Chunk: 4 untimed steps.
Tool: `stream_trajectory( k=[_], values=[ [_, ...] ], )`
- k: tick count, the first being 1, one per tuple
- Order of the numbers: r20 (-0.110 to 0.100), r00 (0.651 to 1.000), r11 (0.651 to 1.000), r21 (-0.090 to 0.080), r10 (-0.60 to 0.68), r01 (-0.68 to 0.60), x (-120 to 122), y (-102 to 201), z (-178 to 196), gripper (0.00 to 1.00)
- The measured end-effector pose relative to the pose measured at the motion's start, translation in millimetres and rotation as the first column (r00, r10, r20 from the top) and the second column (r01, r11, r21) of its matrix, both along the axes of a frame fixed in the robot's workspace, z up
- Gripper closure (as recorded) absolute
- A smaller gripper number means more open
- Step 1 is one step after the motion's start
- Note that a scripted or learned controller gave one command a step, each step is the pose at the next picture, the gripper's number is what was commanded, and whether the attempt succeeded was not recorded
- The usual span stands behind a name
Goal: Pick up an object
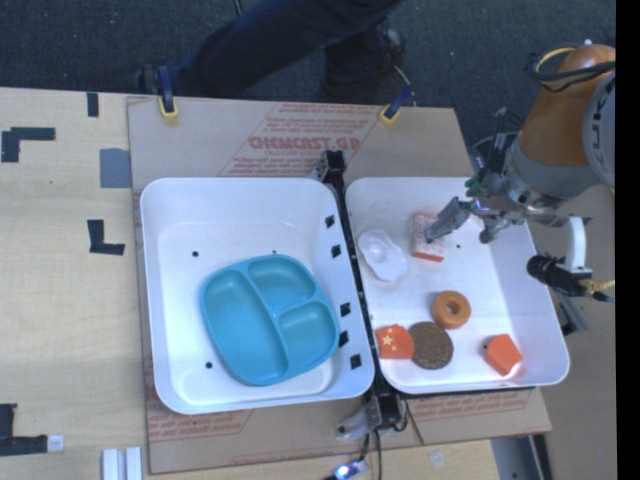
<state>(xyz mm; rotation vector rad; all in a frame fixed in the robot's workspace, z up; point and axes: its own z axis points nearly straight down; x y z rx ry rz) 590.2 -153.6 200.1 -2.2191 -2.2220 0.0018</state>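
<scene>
My gripper (464, 228) hangs over the upper middle of the right bin (530, 298), open, with nothing between its fingers. Its left fingertip (438, 228) sits right at a small pink and red packet (426, 244) lying on the bin floor. To the left of the packet lies a clear crumpled plastic piece (381, 254). Lower down are a donut (452, 309), a brown round cookie (432, 346), a red piece (395, 342) and an orange block (502, 353).
The left bin (165, 268) holds a blue divided plate (270, 316). A black clip row (343, 258) runs along the wall between the two bins. The arm's grey and orange body (560, 128) stands over the right bin's upper right corner.
</scene>
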Motion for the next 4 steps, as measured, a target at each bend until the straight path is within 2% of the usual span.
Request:
stream_trajectory(
  k=[1,2,3,4],
  values=[
    [-0.007,1.0,1.0,0.001,0.0,0.0,0,3,-64,0.0],
    [0.002,1.0,1.0,-0.002,0.001,-0.001,0,3,-117,0.0],
    [0.003,1.0,1.0,-0.002,0.001,-0.001,1,3,-103,1.0],
    [0.006,1.0,1.0,-0.001,0.001,-0.001,-1,7,-41,1.0]
  ],
)
